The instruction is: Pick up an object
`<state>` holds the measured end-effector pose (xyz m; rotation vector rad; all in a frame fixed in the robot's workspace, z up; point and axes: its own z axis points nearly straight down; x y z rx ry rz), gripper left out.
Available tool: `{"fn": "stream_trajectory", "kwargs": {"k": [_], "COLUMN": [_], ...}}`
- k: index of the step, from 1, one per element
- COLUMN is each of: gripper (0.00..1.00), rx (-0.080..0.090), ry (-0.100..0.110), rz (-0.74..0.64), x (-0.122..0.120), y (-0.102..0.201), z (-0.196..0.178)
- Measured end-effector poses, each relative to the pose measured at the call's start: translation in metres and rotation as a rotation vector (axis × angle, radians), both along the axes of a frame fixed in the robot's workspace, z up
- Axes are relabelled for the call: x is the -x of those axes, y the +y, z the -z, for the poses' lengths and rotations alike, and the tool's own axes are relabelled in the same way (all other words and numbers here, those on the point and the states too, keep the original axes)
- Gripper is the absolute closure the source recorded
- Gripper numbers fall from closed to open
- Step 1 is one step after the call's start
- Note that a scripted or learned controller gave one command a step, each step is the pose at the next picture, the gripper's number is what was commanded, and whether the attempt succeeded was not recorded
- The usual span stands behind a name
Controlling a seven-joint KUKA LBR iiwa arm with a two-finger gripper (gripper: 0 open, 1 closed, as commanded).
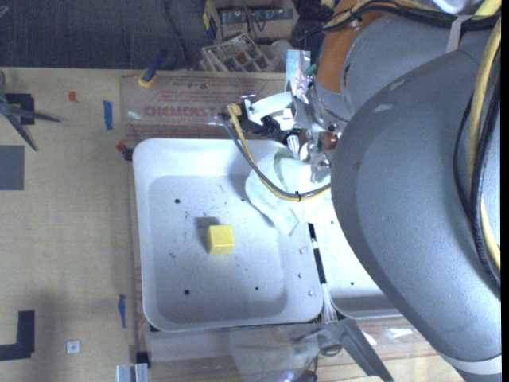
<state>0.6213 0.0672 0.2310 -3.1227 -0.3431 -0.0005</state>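
Claw [306, 161] state: cannot tell. It hangs over white crumpled material [266, 197]; the yellow block [221, 239] sits below-left, so a grasp risks missing it.

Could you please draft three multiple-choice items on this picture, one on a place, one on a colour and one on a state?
1. Where does the block lie?
A. In the left bin
B. On the wooden bench
C. Between the pincer's tips

2. What colour is the block?
A. Red
B. Yellow
C. Blue

3. How does the block rest?
A. Lifted clear of the bin
B. Leaning on the bin's wall
C. Alone on the bin's floor

Key: 1 A, it sits near the middle of the left bin's floor. 2 B, its faces are plainly yellow. 3 C, it touches nothing else, and the arm is to its right.
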Motion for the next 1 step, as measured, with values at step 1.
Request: {"fn": "stream_trajectory", "kwargs": {"k": [1], "gripper": [1.00], "rx": [0.000], "ry": [0.004], "rz": [-0.352], "x": [-0.0368], "y": [-0.0382], "z": [-0.0022]}}
